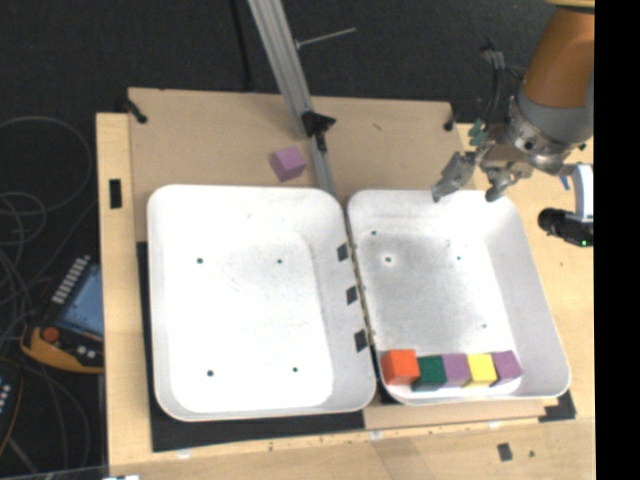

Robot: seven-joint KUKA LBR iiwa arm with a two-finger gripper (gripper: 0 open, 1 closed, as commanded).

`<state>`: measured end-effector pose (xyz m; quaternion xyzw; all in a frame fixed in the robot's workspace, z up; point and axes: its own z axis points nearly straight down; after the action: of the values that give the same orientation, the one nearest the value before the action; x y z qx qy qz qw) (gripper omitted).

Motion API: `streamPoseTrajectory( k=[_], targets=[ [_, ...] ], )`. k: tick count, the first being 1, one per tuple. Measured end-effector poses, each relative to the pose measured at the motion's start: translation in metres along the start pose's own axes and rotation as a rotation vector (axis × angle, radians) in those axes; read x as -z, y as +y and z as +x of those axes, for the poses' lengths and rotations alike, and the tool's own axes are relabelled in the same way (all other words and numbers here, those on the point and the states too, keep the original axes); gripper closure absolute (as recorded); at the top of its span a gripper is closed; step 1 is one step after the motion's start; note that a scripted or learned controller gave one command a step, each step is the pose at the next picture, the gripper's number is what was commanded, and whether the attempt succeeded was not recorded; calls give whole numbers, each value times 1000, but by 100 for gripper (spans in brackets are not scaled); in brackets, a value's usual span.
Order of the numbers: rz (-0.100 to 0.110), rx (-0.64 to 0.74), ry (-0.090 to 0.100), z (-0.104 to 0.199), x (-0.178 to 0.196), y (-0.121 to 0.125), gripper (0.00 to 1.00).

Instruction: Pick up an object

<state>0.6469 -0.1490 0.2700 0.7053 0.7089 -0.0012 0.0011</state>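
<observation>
Pale wood bench [120, 268] on dark carpet, carrying 2 shallow white plastic bins side by side on a brown board.

Task things: 5 small cubes in a row along the near wall of the right white bin [520, 258], touching or nearly touching one another. From left: orange cube [401, 366], green cube [431, 371], light purple cube [457, 368], yellow cube [483, 369], second purple cube [506, 364]. The orange one sits in the bin's near-left corner. Rest of that bin's floor is bare, speckled grey.

A 6th cube, small and purple [288, 163], lies outside the bins on the brown board, just beyond the far edge of the left white bin [170, 268] and near a slanted grey metal pole [285, 58] that runs up out of view.

Pincer [468, 185] hangs over the far edge of the right bin, well apart from the cube row. Its 2 dark fingers are spread apart, released, nothing between them. Above it the grey wrist and orange band of the arm [560, 58] enter from the right.

Left of the bench: black cables and an orange-and-black handheld controller [65, 318] on the floor.
</observation>
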Motion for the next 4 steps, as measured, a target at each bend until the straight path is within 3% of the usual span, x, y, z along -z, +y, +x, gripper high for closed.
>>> streamPoseTrajectory(
  k=[1, 2, 3, 4],
  targets=[
    [-3, 5, -2, 0, 12, 1, 100],
    [5, 3, 6, 77, -53, -4, 100],
    [1, -7, 1, 53, -176, -16, 100],
    [-10, -7, 0, 20, -61, -7, 100]
  ],
)
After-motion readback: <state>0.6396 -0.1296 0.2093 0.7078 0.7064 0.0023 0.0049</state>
